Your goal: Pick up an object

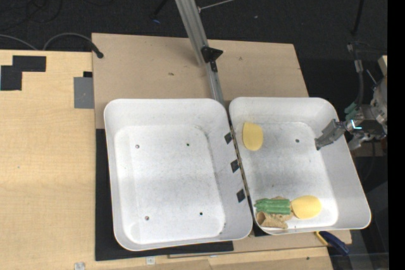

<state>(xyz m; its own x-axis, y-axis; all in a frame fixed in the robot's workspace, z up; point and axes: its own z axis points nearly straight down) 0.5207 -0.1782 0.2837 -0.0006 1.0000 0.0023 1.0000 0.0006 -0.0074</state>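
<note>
In the right bin (pixel 297 112) lie a pale yellow oval object (pixel 252 136) near the left wall, and at the front a green ridged object (pixel 273 205), a round yellow object (pixel 306 206) and a small tan object (pixel 273 220). My gripper (pixel 330 135) hangs over the bin's right rim at mid height, well right of the oval object. Nothing shows between its fingers.
The left bin (pixel 120 129) lies beside the right one, joined by black clips (pixel 235 165). A slanted metal rail (pixel 190 19) rises behind the bins. Cables and arm hardware (pixel 370 117) stand past the right rim. A tan board (pixel 38 155) lies to the left.
</note>
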